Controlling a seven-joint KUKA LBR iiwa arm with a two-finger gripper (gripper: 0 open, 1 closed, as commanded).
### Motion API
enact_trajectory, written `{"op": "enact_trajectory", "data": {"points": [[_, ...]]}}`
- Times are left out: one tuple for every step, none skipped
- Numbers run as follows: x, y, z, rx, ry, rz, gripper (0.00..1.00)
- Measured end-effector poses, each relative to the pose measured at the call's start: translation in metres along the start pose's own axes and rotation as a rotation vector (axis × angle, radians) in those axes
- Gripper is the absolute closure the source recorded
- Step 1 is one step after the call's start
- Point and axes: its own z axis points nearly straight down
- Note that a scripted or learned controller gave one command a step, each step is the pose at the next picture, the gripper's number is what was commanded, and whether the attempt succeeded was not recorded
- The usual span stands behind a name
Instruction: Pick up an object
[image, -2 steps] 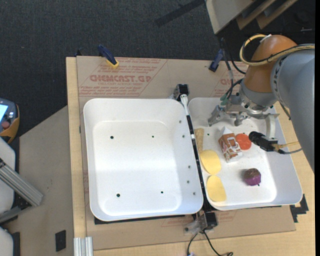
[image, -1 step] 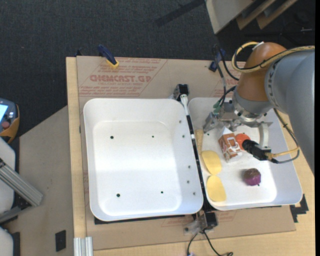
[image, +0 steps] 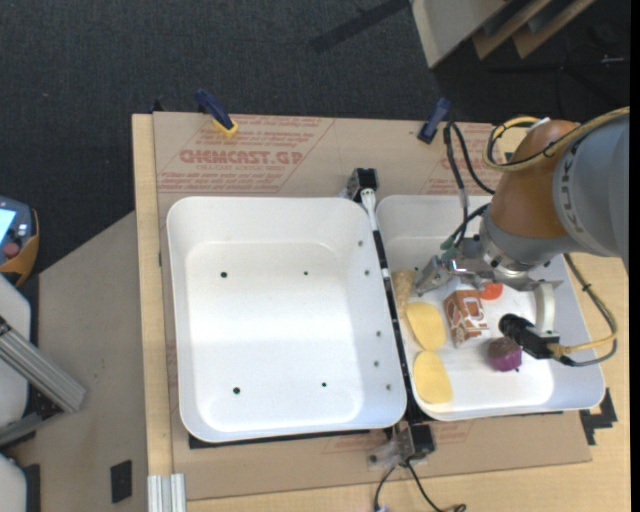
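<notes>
The grey arm (image: 598, 185) leans in over the right bin (image: 575, 398), and its pincer (image: 447, 272) hangs low, close to the wall that this bin shares with the left bin (image: 270, 330). From where I stand the wrist covers too much of it. I cannot tell whether the pincer is open or closed, and I see nothing held in it.

Everything worth picking lies in the right bin, mostly toward the bench's front from the pincer. Nearest is a brown and white packet (image: 466, 316), just beside the pincer on that front side. The upper yellow oval (image: 425, 325) lies next to the packet, on the shared-wall side, and the lower yellow oval (image: 432, 379) is further forward again. A purple lump (image: 505, 356) sits past the packet, away from the wall. A small orange-red piece (image: 492, 292) lies right by the wrist, and a tan scrap (image: 403, 285) sits between the pincer and the wall.

To my eye the arm is at the point of settling on a target. The packet is the short reach, but the upper oval crowds it, so the pincer should centre over the packet and close across its narrow side. It should drop straight, clear of the wall. The lower oval looks like the roomier choice.
</notes>
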Motion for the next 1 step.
{"op": "enact_trajectory", "data": {"points": [[-0.0179, 0.0471, 0.0007, -0.005, -0.001, -0.003, 0.00]]}}
